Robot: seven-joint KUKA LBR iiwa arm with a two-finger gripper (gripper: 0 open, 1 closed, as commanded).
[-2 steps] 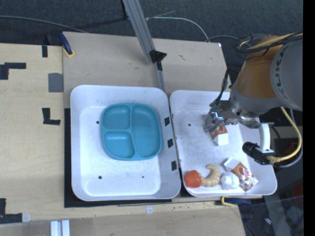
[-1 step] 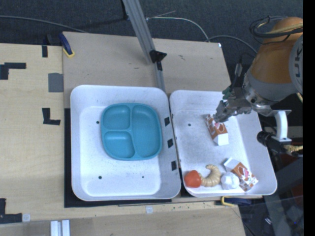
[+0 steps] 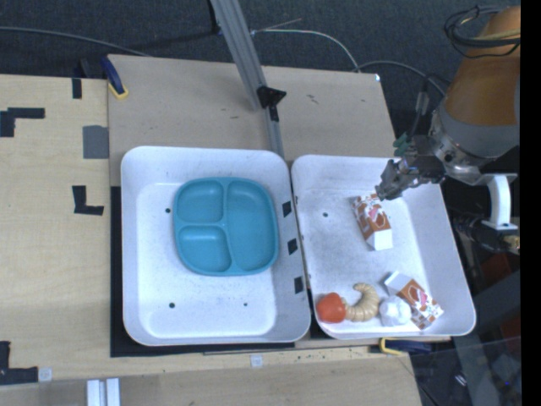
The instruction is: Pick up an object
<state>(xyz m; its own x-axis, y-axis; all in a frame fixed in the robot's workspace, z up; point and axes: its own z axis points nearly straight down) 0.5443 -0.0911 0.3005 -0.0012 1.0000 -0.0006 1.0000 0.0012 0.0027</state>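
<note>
Camera view: gripper (image 3: 390, 184) seen over right bin (image 3: 338, 176), tip just beside the upper carton (image 3: 373, 221). Finger state can't be told. 2nd carton (image 3: 416, 300), croissant (image 3: 364, 303), tomato (image 3: 331, 308) near front edge.

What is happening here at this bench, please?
A grey and orange robot arm reaches in from the right, and its gripper is over the right bin, next to a small carton. Nothing is seen between its fingers, so no object is picked up yet. Near the front of that bin lie a tomato, a croissant and a second carton. The left bin holds a blue divided plate.
</note>
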